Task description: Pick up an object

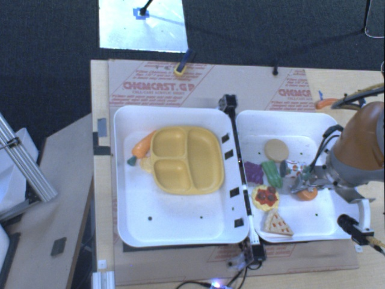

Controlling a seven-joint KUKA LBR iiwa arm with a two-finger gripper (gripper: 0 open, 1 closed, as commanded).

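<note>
2 white bins sit side by side on the bench. The left bin (129, 221) holds a yellow divided plate (185, 159) with 3 compartments, and a toy carrot (142, 145) lies touching the plate's edge at 9 o'clock, partly tucked under it. In the right bin (301, 128), a purple toy (254, 173) lies near the left wall with a green toy (272, 174) just beside it at 3 o'clock. A round tan disc (277, 150) sits at 12 o'clock from the green toy. A small tart with red filling (265, 197) lies at 6 o'clock from the purple toy, and a pizza slice (277, 224) lies at 6 o'clock from the tart. The gripper (302, 184) hangs low at 3 o'clock from the green toy, over a small orange piece (308, 193); whether its fingers are clenched or released cannot be told.
</note>
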